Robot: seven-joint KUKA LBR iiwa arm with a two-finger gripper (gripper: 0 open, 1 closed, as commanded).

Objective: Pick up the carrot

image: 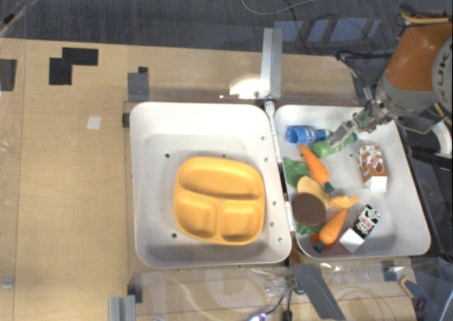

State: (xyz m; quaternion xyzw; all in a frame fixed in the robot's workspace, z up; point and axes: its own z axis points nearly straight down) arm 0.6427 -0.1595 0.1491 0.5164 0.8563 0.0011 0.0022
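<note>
Right bin (414, 238): carrot (316, 163) lies near the middle, beside a blue bottle (306, 133). End effector (347, 131) hovers just right of both (finger state: cannot tell). Yellow tray (218, 199) in left bin (148, 171).

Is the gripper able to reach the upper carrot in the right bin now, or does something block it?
Probably yes. The gripper hovers close above the upper carrot, whose top lies uncovered. The blue bottle and a green item crowd its upper end, so a clean grasp is uncertain.

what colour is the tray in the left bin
Yellow-orange; the tray shows plainly in the camera view.
</note>
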